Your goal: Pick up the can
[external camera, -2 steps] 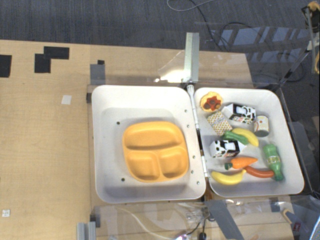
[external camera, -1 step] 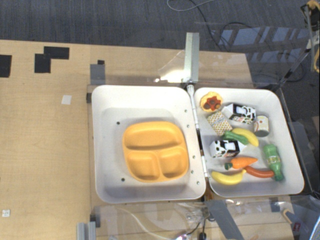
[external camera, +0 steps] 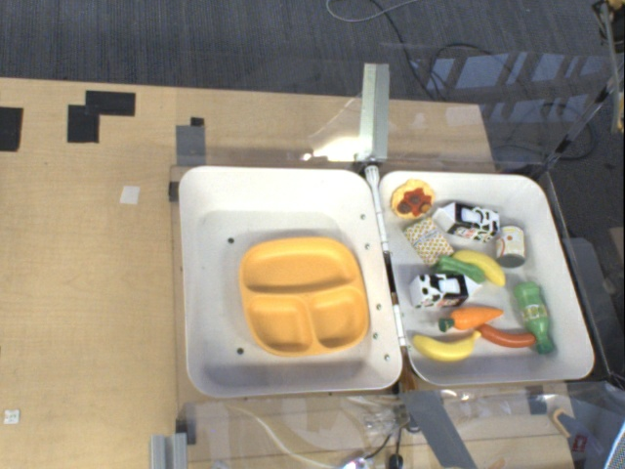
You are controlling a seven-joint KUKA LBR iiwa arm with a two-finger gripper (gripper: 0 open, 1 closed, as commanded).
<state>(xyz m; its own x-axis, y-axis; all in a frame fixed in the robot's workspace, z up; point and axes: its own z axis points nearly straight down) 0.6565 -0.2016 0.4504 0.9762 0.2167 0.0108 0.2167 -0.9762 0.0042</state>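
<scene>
The can (external camera: 511, 245) is a small silver-grey tin lying on its side in the right bin (external camera: 562, 213), near that bin's right side. It rests just right of a black-and-white carton (external camera: 472, 222) and above a green bottle (external camera: 533, 313). Nothing covers it.
The right bin also holds a second black-and-white carton (external camera: 440, 287), two bananas (external camera: 445, 346) (external camera: 481, 266), a carrot (external camera: 476, 317), a red sausage (external camera: 508, 337), a patterned packet (external camera: 427, 237) and a small pizza toy (external camera: 412, 199). A yellow divided tray (external camera: 303, 295) sits in the left bin (external camera: 205, 262).
</scene>
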